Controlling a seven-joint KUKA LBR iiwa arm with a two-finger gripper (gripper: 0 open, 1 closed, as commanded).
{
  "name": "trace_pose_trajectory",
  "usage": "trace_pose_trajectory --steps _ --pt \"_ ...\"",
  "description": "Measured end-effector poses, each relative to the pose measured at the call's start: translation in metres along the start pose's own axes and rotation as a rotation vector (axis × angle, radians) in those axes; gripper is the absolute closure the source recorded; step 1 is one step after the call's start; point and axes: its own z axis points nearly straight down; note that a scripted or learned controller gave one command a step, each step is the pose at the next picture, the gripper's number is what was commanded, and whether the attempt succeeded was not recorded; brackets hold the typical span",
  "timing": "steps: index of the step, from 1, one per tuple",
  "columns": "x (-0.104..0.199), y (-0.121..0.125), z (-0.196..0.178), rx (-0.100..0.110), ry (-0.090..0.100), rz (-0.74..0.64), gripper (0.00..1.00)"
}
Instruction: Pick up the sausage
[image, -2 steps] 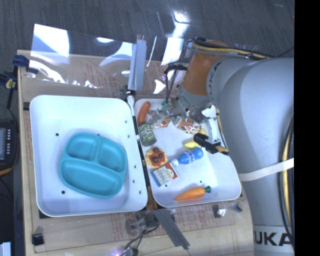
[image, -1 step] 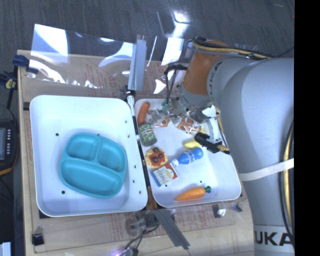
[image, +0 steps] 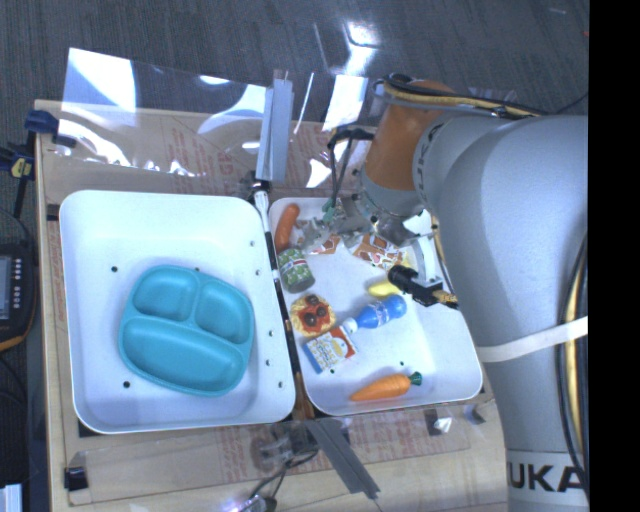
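Wooden table (image: 150, 450) carries two shallow white bins side by side, with a clear plastic sheet at the far edge. Filling the right of the scene, the grey arm (image: 520, 240) with its orange band reaches toward the far end of the right bin (image: 450, 370). The left bin (image: 90, 230) holds a blue divided plate (image: 187, 328). The gripper (image: 340, 222) hangs low over the right bin's far end, above some crumpled wrappers; whether it is clenched or released cannot be told, and nothing is visibly in its grasp. The sausage (image: 286, 225) lies just left of the gripper, against the bin's left wall. Nearer lie a green can (image: 295, 270), a blue bottle (image: 382, 314) and a carrot (image: 381, 388).
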Motion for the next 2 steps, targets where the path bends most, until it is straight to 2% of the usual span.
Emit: trace_pose_trajectory --steps 1,2 --pt "-0.0009 -0.0007 0.0007 -0.001 0.003 0.032 0.0" --pt "-0.003 0.0 0.0009 -0.004 0.006 -0.013 0.0"
